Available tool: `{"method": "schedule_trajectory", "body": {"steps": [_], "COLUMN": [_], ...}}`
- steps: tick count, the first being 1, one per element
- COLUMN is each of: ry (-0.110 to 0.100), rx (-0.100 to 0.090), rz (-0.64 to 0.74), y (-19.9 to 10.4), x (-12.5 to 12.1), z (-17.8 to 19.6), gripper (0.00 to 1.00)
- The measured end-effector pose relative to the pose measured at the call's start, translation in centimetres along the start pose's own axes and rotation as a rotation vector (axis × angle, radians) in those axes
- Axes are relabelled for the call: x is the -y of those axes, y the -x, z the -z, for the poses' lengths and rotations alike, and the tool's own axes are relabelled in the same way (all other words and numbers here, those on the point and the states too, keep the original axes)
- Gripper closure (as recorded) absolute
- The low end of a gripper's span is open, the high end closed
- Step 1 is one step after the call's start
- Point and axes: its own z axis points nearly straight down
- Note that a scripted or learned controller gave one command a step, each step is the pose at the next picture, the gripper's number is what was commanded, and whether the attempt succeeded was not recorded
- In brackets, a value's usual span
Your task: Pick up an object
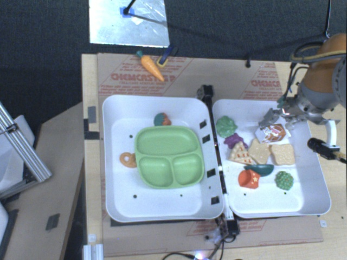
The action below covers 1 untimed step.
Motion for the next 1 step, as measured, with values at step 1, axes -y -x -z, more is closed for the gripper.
{"method": "schedule_trajectory", "body": {"steps": [1], "ry": [0.013], "rx": [0.003], "rz": [0.001], "y": [0.00], "x": [-0.37], "z": [-1.37], "gripper": [0.00]}}
